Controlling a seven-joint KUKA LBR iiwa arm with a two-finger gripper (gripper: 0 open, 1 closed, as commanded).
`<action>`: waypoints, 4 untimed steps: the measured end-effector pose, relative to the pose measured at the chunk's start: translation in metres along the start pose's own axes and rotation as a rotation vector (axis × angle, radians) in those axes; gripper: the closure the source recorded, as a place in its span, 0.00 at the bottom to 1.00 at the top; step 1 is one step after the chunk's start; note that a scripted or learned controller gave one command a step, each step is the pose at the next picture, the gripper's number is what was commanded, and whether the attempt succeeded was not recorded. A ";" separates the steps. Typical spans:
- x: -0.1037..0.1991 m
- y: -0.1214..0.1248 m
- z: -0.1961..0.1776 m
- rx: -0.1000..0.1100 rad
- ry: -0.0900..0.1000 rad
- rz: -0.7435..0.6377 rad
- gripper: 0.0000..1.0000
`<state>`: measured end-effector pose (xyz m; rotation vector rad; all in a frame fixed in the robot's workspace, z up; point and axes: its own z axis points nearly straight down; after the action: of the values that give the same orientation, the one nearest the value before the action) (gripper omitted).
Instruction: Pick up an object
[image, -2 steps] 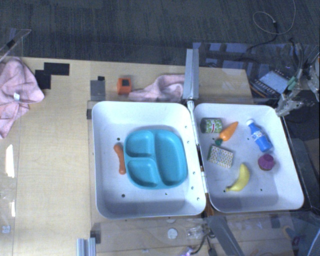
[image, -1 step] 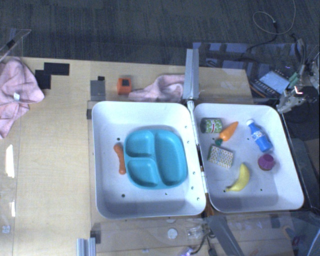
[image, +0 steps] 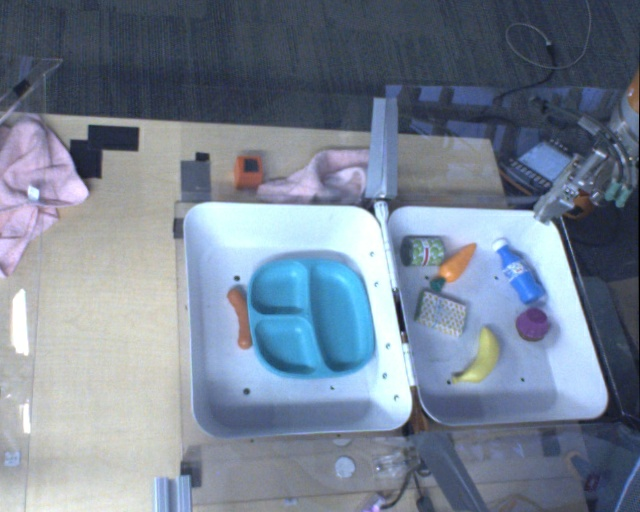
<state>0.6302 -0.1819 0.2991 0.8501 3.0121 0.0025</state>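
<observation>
The claw (image: 556, 205) is hanging at about two o'clock in the view, over the far right corner of the right bin (image: 570, 405), and nothing is sitting between its fingers; whether they are standing wide or narrow cannot be told.

Six things are lying in the right bin. One blue bottle (image: 519, 272) with a white cap is lying nearest the claw, at its seven o'clock. One purple round piece (image: 533, 323) is resting just at the bottle's five o'clock. One orange carrot (image: 457, 262) is lying at the bottle's nine o'clock, touching one small can (image: 423, 250) with a green label on its left. One speckled sponge-like block (image: 441, 312) is sitting at the carrot's six o'clock, and one yellow banana (image: 478, 358) is curving at the block's four o'clock.

The left bin (image: 215, 400) is holding two things: one blue divided plate (image: 310, 314) in its middle and one orange sausage-shaped toy (image: 240, 317) at the plate's nine o'clock.

On the surface (image: 100, 330), one pink cloth (image: 318, 180) is lying at the left bin's twelve o'clock, with one small orange block (image: 248, 170) beside it, and a second pink cloth (image: 35, 185) is bunching at ten o'clock in the view.
</observation>
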 end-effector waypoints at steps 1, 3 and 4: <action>-0.002 0.002 -0.014 -0.005 -0.011 -0.002 1.00; -0.011 -0.003 -0.132 -0.002 -0.025 -0.753 1.00; -0.005 0.035 -0.140 -0.001 -0.010 -1.543 1.00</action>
<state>0.6508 -0.1548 0.4391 -1.4872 2.7466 -0.0136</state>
